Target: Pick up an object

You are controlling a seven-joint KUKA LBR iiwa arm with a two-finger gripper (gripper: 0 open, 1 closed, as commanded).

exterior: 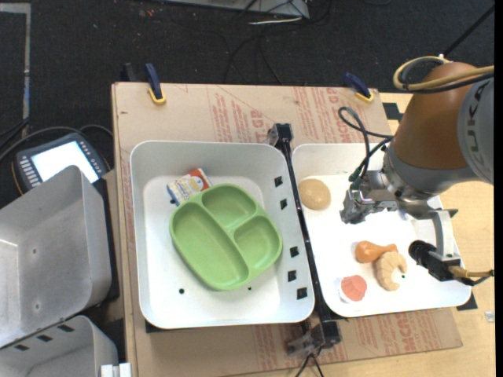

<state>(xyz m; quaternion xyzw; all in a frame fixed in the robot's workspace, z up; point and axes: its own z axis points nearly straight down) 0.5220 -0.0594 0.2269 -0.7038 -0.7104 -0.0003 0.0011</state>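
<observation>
While the gripper (355,208) hangs over the right bin (334,157) and I cannot tell its state, the nearest things are the tan ball (315,193) on its left and the orange piece (372,250) just below it.

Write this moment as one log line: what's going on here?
arm: over right bin | gripper: above bin floor, holding nothing seen | nearest: tan round object | left bin: green divided plate
</observation>
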